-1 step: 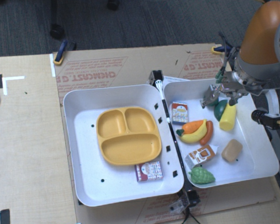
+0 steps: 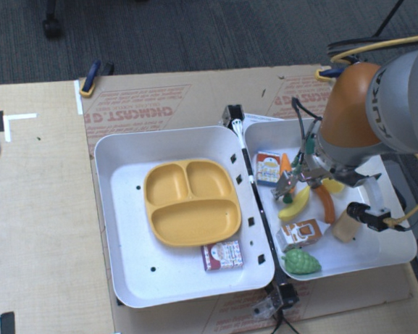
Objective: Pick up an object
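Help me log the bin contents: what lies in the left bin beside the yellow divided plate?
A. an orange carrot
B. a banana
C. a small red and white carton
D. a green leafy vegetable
C: the small red and white carton lies just below the yellow divided plate in the left bin.

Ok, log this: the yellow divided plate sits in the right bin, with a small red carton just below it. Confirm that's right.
Not quite. The camera view shows the yellow divided plate in the left bin, not the right one. The rest stands: the small red carton lies just below it in the same bin.
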Controlling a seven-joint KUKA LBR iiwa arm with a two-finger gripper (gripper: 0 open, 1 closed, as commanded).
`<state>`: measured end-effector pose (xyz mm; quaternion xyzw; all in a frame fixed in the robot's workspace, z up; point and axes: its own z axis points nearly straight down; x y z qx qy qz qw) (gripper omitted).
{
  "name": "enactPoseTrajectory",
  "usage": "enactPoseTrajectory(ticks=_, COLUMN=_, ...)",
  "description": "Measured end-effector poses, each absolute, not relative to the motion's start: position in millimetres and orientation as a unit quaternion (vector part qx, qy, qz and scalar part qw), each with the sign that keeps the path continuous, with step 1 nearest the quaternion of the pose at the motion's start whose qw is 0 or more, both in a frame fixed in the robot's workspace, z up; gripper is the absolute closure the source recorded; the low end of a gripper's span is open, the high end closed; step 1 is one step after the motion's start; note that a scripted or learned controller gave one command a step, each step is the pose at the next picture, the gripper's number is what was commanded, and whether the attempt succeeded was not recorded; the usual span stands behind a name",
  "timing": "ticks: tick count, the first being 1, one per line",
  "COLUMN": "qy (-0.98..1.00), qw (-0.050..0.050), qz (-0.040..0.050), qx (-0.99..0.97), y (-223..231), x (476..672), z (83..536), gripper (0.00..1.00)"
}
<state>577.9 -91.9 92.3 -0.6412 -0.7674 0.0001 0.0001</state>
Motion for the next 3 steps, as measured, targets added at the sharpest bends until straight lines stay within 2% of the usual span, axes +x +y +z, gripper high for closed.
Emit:
enactPoseTrajectory(ticks=1, qy=-0.766, qw=0.0, qz=-0.0002, qx=-0.643, y=-92.6, x=578.6, z=102.2, gripper=1.0)
enactPoseTrajectory(ticks=2, qy=-0.766, qw=-0.001, qz=-0.0003, qx=-0.642, y=-92.6, x=578.6, z=102.2, gripper=0.0)
enactPoseTrajectory(ticks=3, qy=-0.746, qw=0.0, qz=-0.0001, qx=-0.666, y=-132.0, x=516.3, z=92.4, gripper=0.0)
